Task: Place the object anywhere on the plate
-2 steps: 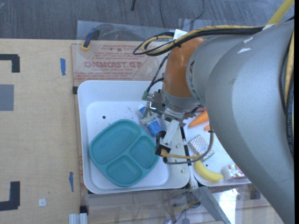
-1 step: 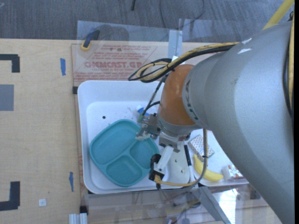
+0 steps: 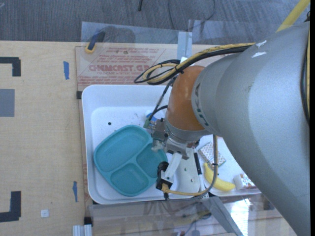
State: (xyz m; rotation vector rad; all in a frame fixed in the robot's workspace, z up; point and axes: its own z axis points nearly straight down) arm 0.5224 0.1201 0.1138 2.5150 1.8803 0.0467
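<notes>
A teal plate [image 3: 123,159] with three compartments lies in the left bin [image 3: 93,112], toward its front. My gripper [image 3: 158,140] hangs at the plate's right rim, mostly hidden under the grey wrist and orange band. A small blue thing [image 3: 149,117] peeks out just behind the gripper; I cannot tell what it is or whether it is held. In the right bin lies a yellow banana [image 3: 220,183].
Beside the banana in the right bin are a red-and-white patterned packet [image 3: 208,154] and a small white item [image 3: 239,181]. The big grey arm covers most of the right bin. A cardboard sheet [image 3: 123,65] lies behind the bins.
</notes>
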